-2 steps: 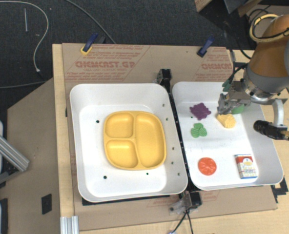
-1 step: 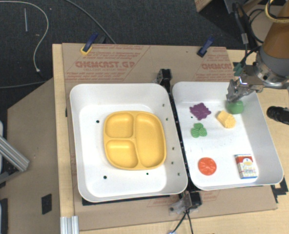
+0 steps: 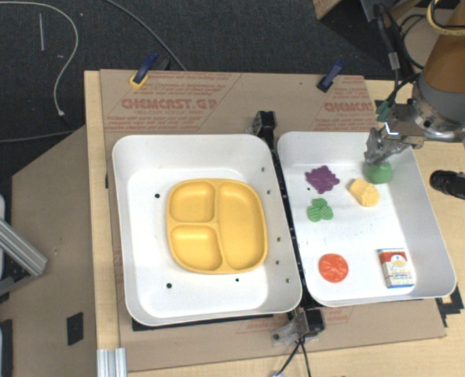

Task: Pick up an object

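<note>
Over the right bin [image 3: 421,234], at its far right part, the gripper [image 3: 382,154] hangs low above a green piece [image 3: 379,172]. Whether the green piece sits between the fingers or just beneath them cannot be told from this slanted camera view, and how wide the jaws stand cannot be told either. The green piece lies on the bin floor at the far side, with a yellow block [image 3: 365,192] just beside it to the near left. A purple piece [image 3: 322,178] lies further left, a green cluster [image 3: 320,210] near that, a red disc [image 3: 333,268] toward the near side, and a small carton [image 3: 395,268] at the near right. The left bin [image 3: 138,210] holds a yellow tray [image 3: 217,226] with three compartments.

The step in hand looks like the closing approach on the green piece. To do it well, the descent should stay straight, since the yellow block is close enough to be nudged or caught by a finger. The jaws should close with the piece centred, low on its body, as it looks small and rounded and might squirt out. A slow lift straight up would then show whether the hold is real.
</note>
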Action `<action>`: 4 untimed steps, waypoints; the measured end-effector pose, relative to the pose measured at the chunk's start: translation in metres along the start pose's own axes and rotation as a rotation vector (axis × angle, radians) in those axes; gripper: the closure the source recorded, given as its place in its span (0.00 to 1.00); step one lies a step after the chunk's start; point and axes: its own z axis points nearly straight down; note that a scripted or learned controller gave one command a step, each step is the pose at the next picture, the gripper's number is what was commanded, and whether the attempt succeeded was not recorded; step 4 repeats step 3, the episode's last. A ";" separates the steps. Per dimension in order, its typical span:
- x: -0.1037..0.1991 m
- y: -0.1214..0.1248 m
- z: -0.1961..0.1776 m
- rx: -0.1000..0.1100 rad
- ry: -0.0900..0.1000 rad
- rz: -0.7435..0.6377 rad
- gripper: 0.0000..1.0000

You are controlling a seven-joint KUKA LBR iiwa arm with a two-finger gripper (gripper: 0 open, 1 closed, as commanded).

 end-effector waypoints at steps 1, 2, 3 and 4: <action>0.060 0.016 0.003 0.000 0.001 -0.004 1.00; 0.114 0.031 0.016 0.001 0.002 -0.005 1.00; 0.170 0.040 0.010 0.000 0.002 -0.004 1.00; 0.170 0.040 0.010 0.000 0.002 -0.004 1.00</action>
